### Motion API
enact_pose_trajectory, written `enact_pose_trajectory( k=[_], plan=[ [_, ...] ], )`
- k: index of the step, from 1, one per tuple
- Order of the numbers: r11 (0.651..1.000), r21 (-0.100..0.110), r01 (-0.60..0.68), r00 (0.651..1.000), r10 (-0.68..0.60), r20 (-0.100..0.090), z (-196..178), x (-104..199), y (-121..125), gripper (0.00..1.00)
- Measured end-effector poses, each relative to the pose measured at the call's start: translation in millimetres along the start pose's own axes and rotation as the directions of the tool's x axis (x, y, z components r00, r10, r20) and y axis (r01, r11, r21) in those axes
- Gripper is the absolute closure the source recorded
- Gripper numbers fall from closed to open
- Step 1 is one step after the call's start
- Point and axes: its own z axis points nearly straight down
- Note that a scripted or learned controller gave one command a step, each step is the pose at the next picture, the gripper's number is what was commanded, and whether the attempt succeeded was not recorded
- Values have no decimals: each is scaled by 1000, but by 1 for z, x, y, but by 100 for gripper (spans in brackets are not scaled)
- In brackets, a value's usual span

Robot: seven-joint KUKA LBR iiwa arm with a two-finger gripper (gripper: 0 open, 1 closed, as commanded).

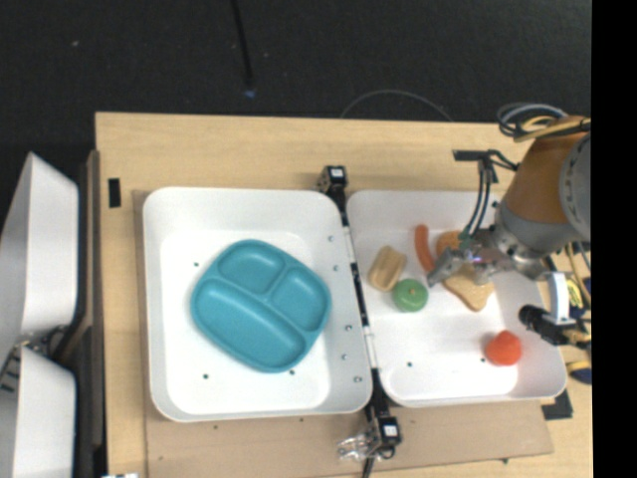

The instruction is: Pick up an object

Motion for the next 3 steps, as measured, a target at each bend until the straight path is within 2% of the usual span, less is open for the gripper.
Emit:
enact_pose_trajectory(
  k=[1,2,3],
  plan=[
    [1000,-9,0,1000,0,1,-15,-1,2,100],
    [1000,-10,5,1000,-5,-1,-61,-4,10,100],
    [1000,-11,7,1000,-7,-1,-115,6,11,100]
  ],
)
